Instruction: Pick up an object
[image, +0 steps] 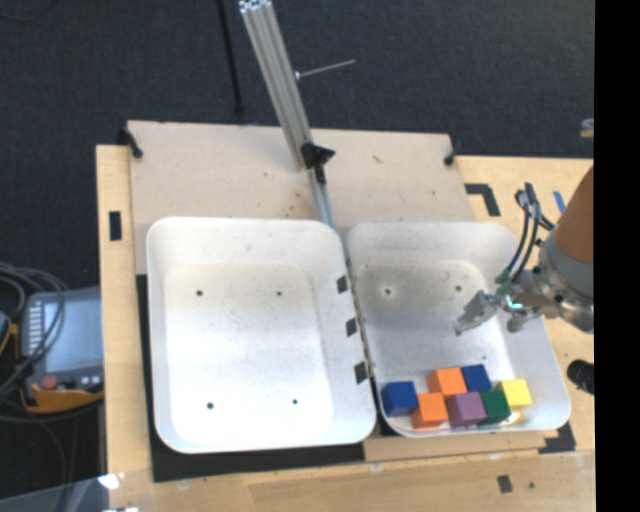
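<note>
Several small cubes lie bunched at the front of the right bin (420, 250): a blue cube (399, 397), two orange cubes (449, 381) (431, 408), a purple cube (466, 408), a dark blue cube (476, 377), a green cube (495, 405) and a yellow cube (516, 392). My gripper (489, 311) hangs over the right side of that bin, above and behind the cubes, apart from them. Its fingers are spread, with nothing between them.
The left bin (250, 330) sits beside the right one, with small black clips along the shared rim. A metal pole (285, 95) slants up from the back of the bench. A pendant with cables lies at the far left (55, 345).
</note>
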